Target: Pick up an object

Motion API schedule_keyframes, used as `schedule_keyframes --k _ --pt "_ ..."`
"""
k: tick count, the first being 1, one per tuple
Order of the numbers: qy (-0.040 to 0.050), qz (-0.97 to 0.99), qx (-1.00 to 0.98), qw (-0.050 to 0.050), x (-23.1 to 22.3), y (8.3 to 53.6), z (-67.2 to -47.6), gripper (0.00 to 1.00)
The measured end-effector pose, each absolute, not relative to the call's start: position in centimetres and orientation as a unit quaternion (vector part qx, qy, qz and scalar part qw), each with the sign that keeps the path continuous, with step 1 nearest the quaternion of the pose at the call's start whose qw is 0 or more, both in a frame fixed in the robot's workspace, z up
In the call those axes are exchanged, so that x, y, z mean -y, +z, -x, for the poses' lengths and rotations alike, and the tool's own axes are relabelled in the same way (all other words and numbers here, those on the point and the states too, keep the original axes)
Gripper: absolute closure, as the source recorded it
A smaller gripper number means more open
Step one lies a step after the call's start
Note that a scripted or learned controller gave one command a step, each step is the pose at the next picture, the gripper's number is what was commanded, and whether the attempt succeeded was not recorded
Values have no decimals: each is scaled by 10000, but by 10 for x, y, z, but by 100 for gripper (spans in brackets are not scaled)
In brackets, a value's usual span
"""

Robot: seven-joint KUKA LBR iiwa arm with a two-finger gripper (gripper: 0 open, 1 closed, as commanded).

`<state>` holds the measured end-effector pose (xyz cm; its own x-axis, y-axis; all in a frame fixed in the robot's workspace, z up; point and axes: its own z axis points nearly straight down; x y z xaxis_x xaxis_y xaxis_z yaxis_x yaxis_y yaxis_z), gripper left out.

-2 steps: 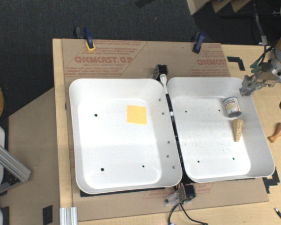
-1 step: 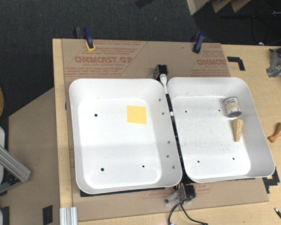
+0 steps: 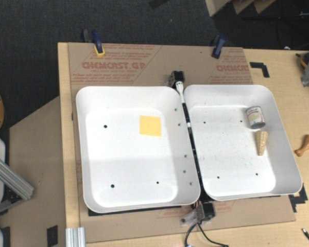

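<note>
A flat yellow square [image 3: 150,126] lies in the left bin [image 3: 92,153], a little above its middle. In the right bin [image 3: 232,184] a small silver tin with a label [image 3: 255,117] lies on its side near the far right. Just below the tin lies a tan cone-shaped piece [image 3: 261,142], pointing toward the front.
Both bins sit on a brown cardboard sheet [image 3: 144,60] held by blue clamps [image 3: 97,41] at the back. A black connector [image 3: 176,78] sits at the back of the seam between the bins, and cables [image 3: 198,220] at the front. An orange-brown object [image 3: 305,147] lies beyond the right bin.
</note>
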<state>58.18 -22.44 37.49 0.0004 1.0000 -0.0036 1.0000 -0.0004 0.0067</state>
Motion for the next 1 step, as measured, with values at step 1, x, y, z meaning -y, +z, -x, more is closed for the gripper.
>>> schedule_keyframes --k 1 --pt "36 -7058 -7084 92 223 495 -626 100"
